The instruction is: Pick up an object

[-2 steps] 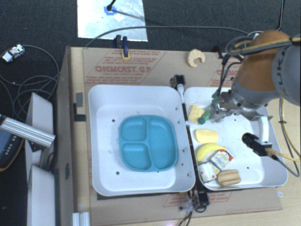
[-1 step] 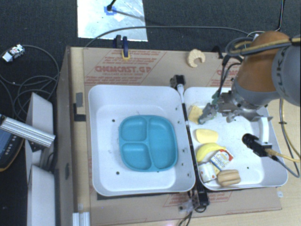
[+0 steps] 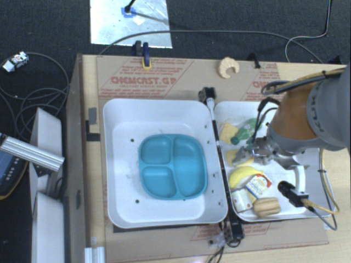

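Observation:
The right bin [image 3: 241, 112] holds several small items: a yellow wedge [image 3: 227, 130], a green bottle-like piece [image 3: 243, 133], a yellow banana-shaped piece [image 3: 244, 174], a white packet with red print [image 3: 258, 186], a pale round piece [image 3: 242, 201] and a tan wooden block [image 3: 267, 206]. My gripper [image 3: 251, 149] is low in this bin, just above the banana piece and beside a small yellow item [image 3: 237, 155]. The grey arm with its orange band [image 3: 293, 111] covers the bin's right half.
The left bin [image 3: 120, 114] carries a blue divided plate [image 3: 172, 165]. A tan curved piece [image 3: 228, 67] lies on the cardboard behind the bins. A black clamp [image 3: 208, 95] sits at the rim between the bins. Cables run across the dark floor.

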Controlling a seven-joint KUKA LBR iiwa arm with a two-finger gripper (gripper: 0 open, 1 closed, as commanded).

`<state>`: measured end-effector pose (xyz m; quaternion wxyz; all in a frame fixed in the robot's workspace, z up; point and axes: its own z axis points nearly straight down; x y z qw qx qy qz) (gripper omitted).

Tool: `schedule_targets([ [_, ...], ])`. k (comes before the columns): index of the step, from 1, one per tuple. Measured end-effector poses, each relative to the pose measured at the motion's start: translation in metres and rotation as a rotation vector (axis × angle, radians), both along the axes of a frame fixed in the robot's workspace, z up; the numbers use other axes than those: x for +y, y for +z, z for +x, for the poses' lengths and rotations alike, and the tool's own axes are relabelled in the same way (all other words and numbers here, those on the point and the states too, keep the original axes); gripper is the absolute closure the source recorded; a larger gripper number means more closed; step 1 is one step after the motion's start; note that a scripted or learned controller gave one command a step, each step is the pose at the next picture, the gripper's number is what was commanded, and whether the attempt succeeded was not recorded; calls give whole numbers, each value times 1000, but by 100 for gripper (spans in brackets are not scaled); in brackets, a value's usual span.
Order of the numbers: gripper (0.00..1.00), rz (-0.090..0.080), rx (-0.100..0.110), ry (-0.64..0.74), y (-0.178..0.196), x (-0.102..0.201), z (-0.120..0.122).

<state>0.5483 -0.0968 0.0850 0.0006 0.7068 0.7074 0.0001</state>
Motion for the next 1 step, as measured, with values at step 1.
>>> schedule_targets([
  [1, 0, 0, -3, 2, 25, -16, 66],
])
